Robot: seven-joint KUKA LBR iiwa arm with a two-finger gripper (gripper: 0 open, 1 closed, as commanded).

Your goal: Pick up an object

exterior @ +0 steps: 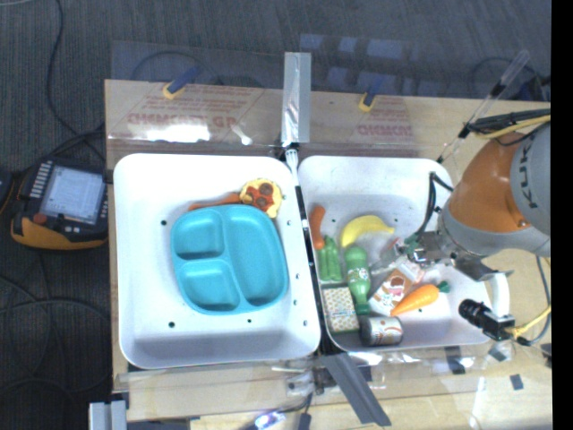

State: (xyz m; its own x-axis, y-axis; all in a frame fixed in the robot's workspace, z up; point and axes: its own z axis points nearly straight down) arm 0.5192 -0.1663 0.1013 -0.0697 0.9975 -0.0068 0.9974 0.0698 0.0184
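Note:
The right bin (376, 179) holds a heap of toy groceries: a yellow banana (365, 228), a green bottle (357, 272), a green pickle (330, 260), an orange carrot (418, 297), a white and red packet (391, 291), a patterned box (338, 308) and a brown can (382, 331). A thin orange stick (316, 225) lies along the bin's left wall. My gripper (414, 251) hangs low in this bin, right of the banana and just above the carrot and packet. The wrist and its cables hide its tip.
In the left bin (143, 267) lies a blue divided plate (228, 258), with a yellow and red toy (260, 195) at its far edge. The arm's orange band (491, 195) overhangs the right bin's right side. A handheld pendant (63, 202) rests on the floor at left.

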